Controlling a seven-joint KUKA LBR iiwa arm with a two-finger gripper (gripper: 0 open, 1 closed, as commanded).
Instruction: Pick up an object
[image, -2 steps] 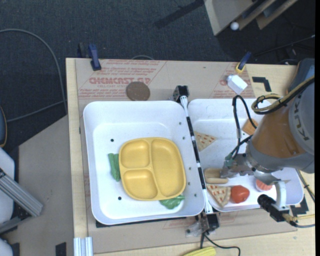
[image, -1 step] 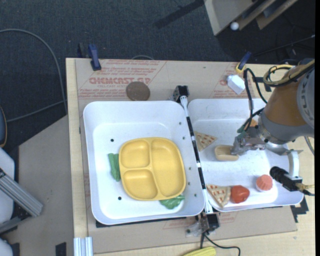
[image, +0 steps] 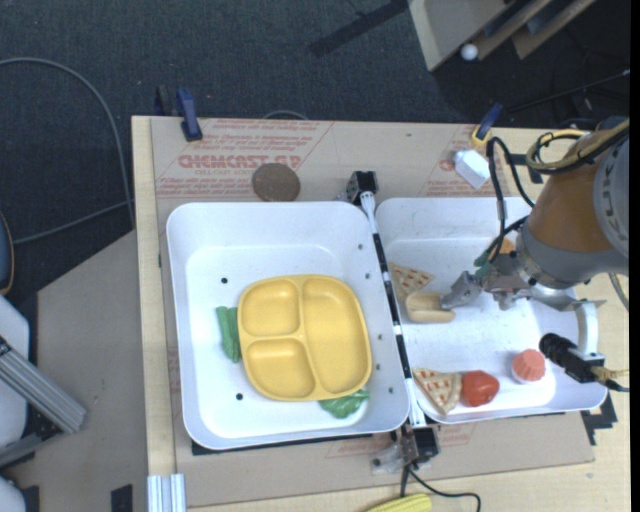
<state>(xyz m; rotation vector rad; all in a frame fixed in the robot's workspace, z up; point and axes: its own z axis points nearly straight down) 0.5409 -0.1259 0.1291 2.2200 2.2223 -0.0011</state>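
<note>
Because the task leaves the choice of object open, we read the right bin (image: 440, 222) as the pick zone: its contents lie loose and apart from one another, so each can be approached singly. We see the tool (image: 462, 292) low over that bin, at about 9 o'clock from the wrist, just beside a tan bread-like piece (image: 430, 311) and a waffle wedge (image: 411, 279); we cannot tell how wide it stands, and nothing is visibly held. At 6 o'clock along the bin's near wall lie a second waffle wedge (image: 436, 389), a red tomato-like piece (image: 480, 387) touching it, and a pink-and-white ball (image: 529, 367). We judge the tan piece the nearest candidate, though it sits close to the divider wall, limiting clearance at 9 o'clock. Open floor remains mid-bin. The left bin (image: 200, 300) holds a yellow divided tray (image: 300, 335) over green leaf pieces (image: 229, 332).
</note>
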